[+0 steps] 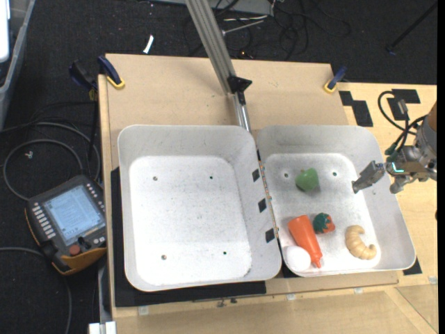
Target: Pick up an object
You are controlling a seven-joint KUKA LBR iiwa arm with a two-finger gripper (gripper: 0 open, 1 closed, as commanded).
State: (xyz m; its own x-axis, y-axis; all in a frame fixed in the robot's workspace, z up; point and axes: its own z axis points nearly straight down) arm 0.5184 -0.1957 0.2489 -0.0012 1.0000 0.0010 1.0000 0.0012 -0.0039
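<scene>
Camera view | gripper hovers over right bin near its right rim, fingers parted, gripping nothing | 5 items below: green piece, carrot, strawberry, croissant, white egg

The arm is cut off by the right edge; the gripper (its fingers dark, small) gives no clear reading.

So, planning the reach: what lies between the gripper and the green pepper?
Only bare white floor of the right bin, seen in the camera view, separates the gripper and green pepper.
</scene>
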